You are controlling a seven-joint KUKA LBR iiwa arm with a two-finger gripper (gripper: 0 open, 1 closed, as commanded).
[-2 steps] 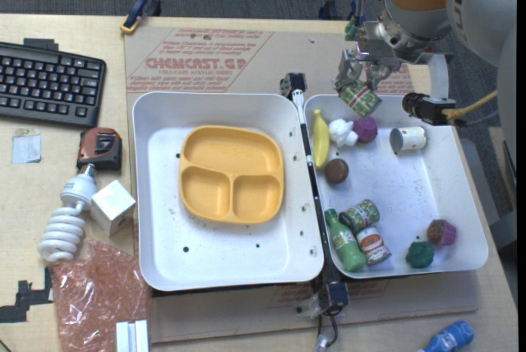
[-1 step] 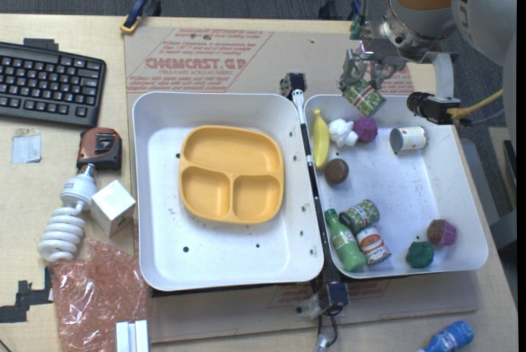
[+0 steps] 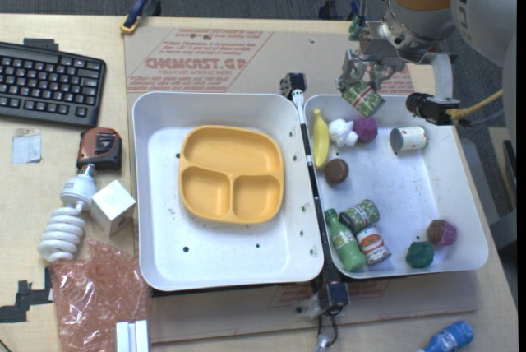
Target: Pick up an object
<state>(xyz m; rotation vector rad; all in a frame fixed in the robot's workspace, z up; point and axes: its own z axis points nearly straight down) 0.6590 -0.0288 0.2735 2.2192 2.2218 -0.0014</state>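
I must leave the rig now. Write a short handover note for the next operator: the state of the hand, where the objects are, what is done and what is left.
Hand: raised over the far edge of the right bin, shut on a small green can, which hangs clear of the bin floor.
Right bin contents: banana, white toy, purple ball, grey-and-white cup, brown ball, green bottle, two cans, green and purple pieces near the front right corner.
Left bin: yellow divided tray.
Done: the pick appears made.
Left: confirm that the grip holds.
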